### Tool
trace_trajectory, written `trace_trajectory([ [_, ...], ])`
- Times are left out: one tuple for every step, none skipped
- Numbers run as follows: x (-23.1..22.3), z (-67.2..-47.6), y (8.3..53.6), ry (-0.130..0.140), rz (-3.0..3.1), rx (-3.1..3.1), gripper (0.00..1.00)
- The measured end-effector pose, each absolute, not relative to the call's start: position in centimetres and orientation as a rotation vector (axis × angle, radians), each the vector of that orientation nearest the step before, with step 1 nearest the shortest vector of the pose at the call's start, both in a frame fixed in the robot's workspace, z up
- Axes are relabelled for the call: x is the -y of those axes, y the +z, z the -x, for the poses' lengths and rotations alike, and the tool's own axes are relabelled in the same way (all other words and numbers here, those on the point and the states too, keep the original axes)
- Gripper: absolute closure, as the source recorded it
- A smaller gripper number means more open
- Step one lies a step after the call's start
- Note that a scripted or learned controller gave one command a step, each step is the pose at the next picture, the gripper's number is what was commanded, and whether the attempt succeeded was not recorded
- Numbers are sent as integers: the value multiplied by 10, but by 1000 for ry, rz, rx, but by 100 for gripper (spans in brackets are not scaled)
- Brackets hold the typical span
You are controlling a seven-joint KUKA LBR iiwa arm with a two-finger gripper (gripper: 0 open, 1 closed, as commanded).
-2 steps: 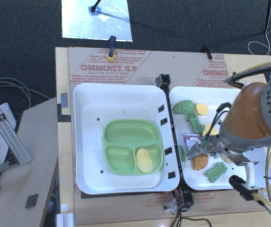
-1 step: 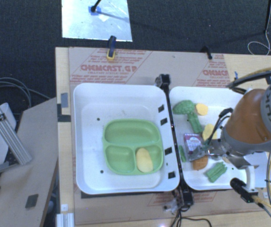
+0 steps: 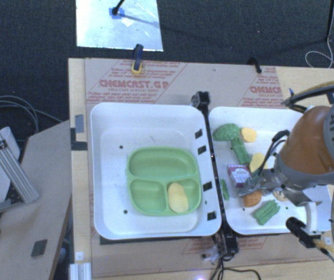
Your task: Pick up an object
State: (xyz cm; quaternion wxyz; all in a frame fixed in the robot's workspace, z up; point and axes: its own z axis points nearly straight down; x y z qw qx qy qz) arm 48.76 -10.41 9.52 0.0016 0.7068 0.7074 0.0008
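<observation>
board [image 3: 155, 77]: "CHEMCAST GP" print | gripper [image 3: 254, 182]: over purple packet [image 3: 237, 173], opening cannot tell

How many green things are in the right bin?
3 seen. A broccoli near the top left, a small green piece by the left wall, and a green toy at the bottom. The arm may hide others.
</observation>
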Motion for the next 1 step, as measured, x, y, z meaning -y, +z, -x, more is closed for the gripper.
trace_trajectory([
  [26,-522,189,11,-2205,-2229,100],
])
